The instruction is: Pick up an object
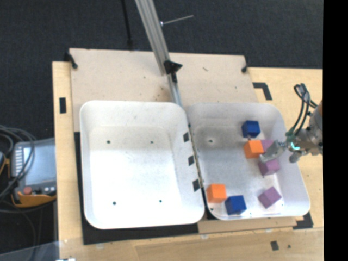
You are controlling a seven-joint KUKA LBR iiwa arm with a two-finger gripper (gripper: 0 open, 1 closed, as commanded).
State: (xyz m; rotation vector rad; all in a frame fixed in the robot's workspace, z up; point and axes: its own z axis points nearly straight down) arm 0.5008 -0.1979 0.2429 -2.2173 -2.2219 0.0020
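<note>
Here, the two white bins sit side by side; the left bin [136, 162] lies at nine o'clock from the right bin [217, 121], where all the blocks are. My gripper [280, 152] reaches in from three o'clock over the right bin's far side, and I cannot tell whether it is open or closed. The relation that matters: the purple block [269, 166] lies just beside my tip, toward six o'clock, with the orange block [253, 148] touching or nearly touching it at nine o'clock. The blue block [250, 128] sits toward eleven. I judge the purple one nearest, needing a short drop.
</note>
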